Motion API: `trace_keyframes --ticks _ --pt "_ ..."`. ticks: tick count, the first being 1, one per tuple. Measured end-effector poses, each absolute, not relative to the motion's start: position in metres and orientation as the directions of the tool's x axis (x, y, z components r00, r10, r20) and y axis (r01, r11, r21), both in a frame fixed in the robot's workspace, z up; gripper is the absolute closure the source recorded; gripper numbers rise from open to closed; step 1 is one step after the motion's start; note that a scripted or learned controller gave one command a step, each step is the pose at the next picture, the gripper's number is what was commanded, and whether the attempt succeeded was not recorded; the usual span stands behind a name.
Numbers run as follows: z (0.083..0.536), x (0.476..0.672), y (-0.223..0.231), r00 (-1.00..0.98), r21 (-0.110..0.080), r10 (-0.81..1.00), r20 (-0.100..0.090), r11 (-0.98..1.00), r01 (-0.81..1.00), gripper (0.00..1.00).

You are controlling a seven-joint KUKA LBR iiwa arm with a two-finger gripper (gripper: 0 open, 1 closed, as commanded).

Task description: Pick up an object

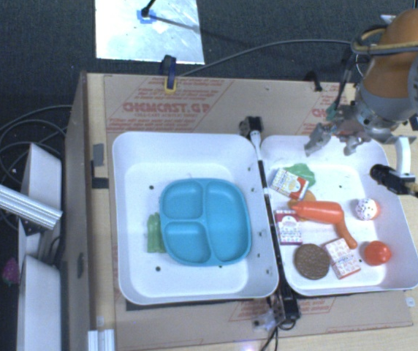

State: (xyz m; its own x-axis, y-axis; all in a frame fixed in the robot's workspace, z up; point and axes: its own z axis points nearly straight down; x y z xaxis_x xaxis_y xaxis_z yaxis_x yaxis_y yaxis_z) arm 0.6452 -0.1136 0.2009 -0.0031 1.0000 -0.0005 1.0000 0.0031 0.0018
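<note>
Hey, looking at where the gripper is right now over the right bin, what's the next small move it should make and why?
Probably swing the gripper toward the camera and lower it. It hangs open at the far edge of the right bin, with nothing between its fingers, while the toys lie nearer: the orange carrot seems the closest easy target, lying apart from the brown cookie and the red ball.

The arm [403, 57] is mostly grey metal with a fat rounded orange band sitting right above the wrist. Dark cables loop over and around that orange band. Below it the wrist is silvery grey, and the gripper [335, 143] under it has two grey metal fingers [316, 140], kinda blurry at this resolution.
</note>
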Motion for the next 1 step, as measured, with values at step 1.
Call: trace_keyframes --ticks 1 --pt "0.0985 0.6565 -0.1179 -0.003 0.007 1.000 -0.001 0.003 1.000 0.00"
